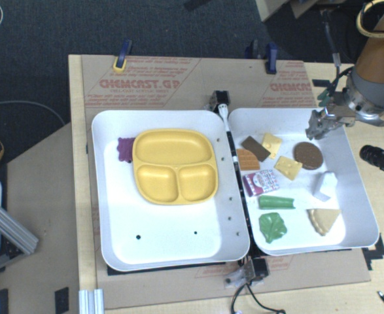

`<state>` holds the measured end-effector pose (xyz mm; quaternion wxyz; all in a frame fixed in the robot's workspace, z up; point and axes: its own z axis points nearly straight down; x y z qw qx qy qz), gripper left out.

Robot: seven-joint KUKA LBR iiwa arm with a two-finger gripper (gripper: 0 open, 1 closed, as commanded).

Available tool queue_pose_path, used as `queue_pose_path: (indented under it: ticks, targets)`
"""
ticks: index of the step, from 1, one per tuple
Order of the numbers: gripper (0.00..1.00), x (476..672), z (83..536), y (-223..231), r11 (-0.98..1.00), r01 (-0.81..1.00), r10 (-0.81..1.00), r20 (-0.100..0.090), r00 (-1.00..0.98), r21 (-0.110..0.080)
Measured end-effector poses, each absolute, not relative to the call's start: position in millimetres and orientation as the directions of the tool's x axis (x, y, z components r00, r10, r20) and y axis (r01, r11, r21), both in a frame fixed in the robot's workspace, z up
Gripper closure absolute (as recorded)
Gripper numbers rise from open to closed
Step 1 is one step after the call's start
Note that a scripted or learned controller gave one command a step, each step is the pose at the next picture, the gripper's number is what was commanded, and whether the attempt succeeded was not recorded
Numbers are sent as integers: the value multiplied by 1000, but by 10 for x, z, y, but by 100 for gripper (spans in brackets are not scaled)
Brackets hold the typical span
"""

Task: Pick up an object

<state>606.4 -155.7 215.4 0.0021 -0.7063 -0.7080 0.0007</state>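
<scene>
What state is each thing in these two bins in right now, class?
Yellow divided plate: upright, compartments bare, in left bin.
Purple piece: tucked at plate's left edge.
Brown cookie: flat in right bin, just below tool.
Green pepper: lying flat.
Tool: hovering over the right bin, nothing seen held.

In the right bin (352, 169) in front of me lie small toy foods: a round brown cookie (307, 155), 2 yellow cheese pieces (288, 167), a dark brown bar (256, 148) and an orange-brown piece (247, 159). Nearer the front lie a purple-and-white packet (260, 182), a green bean pod (276, 202), a leafy green (272, 227), a white block (324, 185) and a tan wedge (324, 220). All rest flat and apart, except the bar overlapping the orange-brown piece.
</scene>
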Motion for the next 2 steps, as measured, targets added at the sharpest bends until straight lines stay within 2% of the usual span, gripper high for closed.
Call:
queue_pose_path:
  ticks: [2]
  targets:
    - [100, 5409, 2125, -790, 3, 1000, 1000, 2, -3, -5]
